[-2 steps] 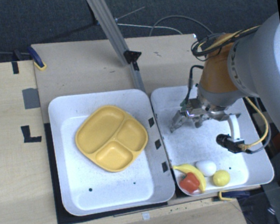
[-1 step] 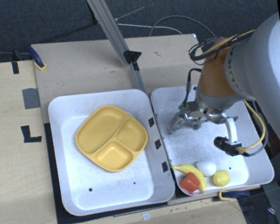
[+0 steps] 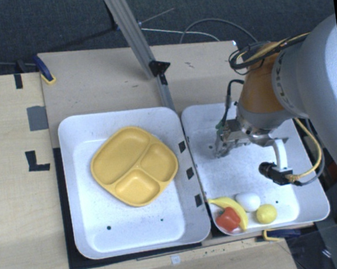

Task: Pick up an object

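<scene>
A: The fingers (image 3: 219, 148) point down at the floor of the right bin (image 3: 246, 157), near its upper left part. Whether they are apart or together I cannot tell; they are small and dark against the speckled white.

B: Is anything between them?

A: Nothing that I can see. The gripper (image 3: 221, 147) sits over bare bin floor.

B: Where are the objects, then?

A: All in the near left corner of the right bin, well apart from the gripper. A curved yellow banana (image 3: 228, 203), a red piece (image 3: 228, 218) lying against it, a smooth white egg (image 3: 248, 201) just beside, and a small round yellow fruit (image 3: 266, 213) to the egg's right.

B: What stands around the arm?

A: The grey arm (image 3: 310, 80) with its orange band (image 3: 260, 90) fills the right side, and black and yellow cables (image 3: 256, 53) loop by the wrist. A metal pole (image 3: 136, 36) slants down to the divide between the bins.

B: And the left bin (image 3: 89, 235)?

A: It holds a yellow plate (image 3: 134, 165), glossy plastic, with rounded corners and three compartments, lying tilted.
</scene>
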`<state>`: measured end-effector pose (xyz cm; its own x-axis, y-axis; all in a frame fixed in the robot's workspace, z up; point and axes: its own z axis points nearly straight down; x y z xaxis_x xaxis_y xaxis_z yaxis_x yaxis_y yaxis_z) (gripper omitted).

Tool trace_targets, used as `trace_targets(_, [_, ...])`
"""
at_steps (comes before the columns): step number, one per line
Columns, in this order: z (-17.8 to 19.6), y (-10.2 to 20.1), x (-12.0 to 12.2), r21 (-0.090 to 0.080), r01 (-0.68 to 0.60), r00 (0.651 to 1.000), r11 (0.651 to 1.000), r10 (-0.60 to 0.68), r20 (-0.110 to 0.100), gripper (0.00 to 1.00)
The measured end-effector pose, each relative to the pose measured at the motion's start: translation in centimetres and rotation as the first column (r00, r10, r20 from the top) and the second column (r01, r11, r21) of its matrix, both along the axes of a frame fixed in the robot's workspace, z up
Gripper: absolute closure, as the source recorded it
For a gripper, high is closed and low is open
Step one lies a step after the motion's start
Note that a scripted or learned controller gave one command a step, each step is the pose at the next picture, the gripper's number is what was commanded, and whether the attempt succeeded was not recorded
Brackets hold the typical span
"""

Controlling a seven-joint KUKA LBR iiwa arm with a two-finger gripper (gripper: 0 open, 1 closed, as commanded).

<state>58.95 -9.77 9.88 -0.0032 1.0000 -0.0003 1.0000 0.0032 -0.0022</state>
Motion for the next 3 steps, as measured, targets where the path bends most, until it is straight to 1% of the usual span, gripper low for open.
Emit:
trace_targets(1, [4.7, -0.7, 0.6, 0.0, 0.002, 1.0, 1.0, -0.002, 0.005, 1.0])
trace_targets(2, [9.1, -1.0, 1.2, 0.0, 0.002, 1.0, 1.0, -0.002, 0.005, 1.0])
trace_targets(3, [14.4, -1.9, 1.8, -0.001, 0.002, 1.0, 1.0, -0.002, 0.007, 1.0])
